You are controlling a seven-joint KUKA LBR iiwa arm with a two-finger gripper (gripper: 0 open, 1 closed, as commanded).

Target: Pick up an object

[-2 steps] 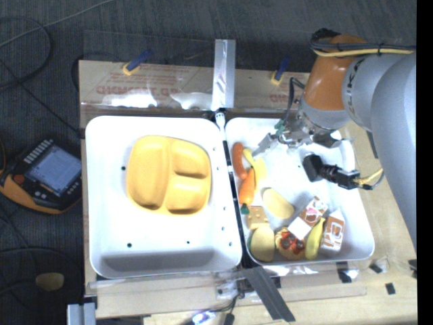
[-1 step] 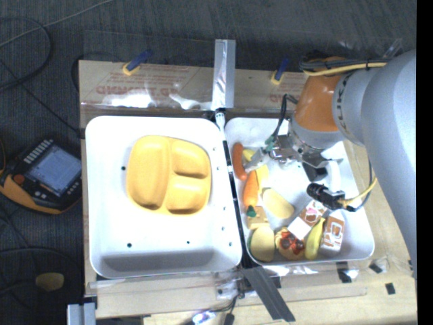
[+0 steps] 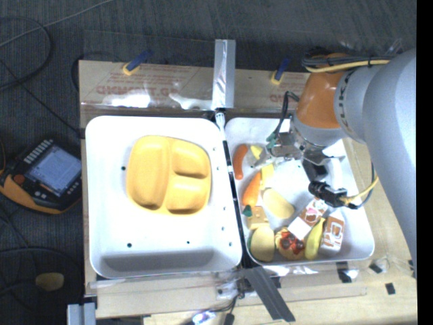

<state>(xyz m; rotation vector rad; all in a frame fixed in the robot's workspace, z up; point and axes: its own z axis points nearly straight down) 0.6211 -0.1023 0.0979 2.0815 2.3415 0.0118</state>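
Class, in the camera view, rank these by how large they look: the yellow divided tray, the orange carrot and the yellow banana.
1. Yellow divided tray, clearly the largest.
2 and 3. Orange carrot and yellow banana look about alike; the clutter partly hides them, so I won't rank them.

No words or numbers can be read here. The small red and white packets (image 3: 325,227) at about 4 o'clock have printing, but it is too blurry to read.
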